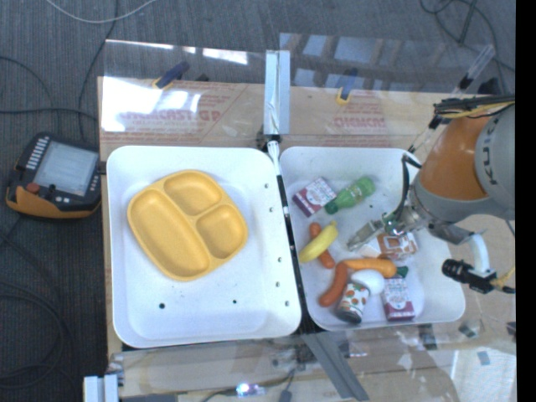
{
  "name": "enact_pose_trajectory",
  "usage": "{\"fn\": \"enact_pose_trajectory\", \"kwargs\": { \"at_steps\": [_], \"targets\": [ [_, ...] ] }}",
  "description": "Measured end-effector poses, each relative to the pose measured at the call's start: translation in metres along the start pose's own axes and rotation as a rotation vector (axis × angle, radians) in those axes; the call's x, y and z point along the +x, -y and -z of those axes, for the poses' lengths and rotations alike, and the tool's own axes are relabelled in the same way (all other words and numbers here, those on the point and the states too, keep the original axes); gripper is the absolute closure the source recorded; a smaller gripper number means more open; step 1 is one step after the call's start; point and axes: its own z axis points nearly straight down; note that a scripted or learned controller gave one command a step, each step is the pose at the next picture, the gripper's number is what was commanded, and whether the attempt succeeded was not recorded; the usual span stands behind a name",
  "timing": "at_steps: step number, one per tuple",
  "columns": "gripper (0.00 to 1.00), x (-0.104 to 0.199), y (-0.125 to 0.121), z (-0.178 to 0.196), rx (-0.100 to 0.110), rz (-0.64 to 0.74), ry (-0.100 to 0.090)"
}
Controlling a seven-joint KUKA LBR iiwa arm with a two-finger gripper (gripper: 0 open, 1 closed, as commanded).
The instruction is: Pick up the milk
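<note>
Three small cartons lie in the right bin (435, 162), and I cannot read which one is the milk. A red and white carton (314, 195) sits at the upper left, an orange and white carton (397, 246) in the middle right, and a red carton (399, 299) near the front edge. My gripper (362, 234) is low over the middle of the bin. It points left, just left of the orange and white carton and right of a banana (319, 242). Nothing is visibly held in it.
The right bin also holds a green bottle (352, 193), a carrot (369, 266), an orange sausage (333, 286) and a small can (353, 301). A yellow divided plate (186, 223) lies in the left bin (134, 308). A teach pendant (54, 177) sits off the bench at left.
</note>
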Motion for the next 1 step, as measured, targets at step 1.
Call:
{"fn": "enact_pose_trajectory", "kwargs": {
  "at_steps": [1],
  "targets": [
    [1.0,-0.0013,-0.0016,0.008,-0.005,-0.003,0.003]
  ]
}}
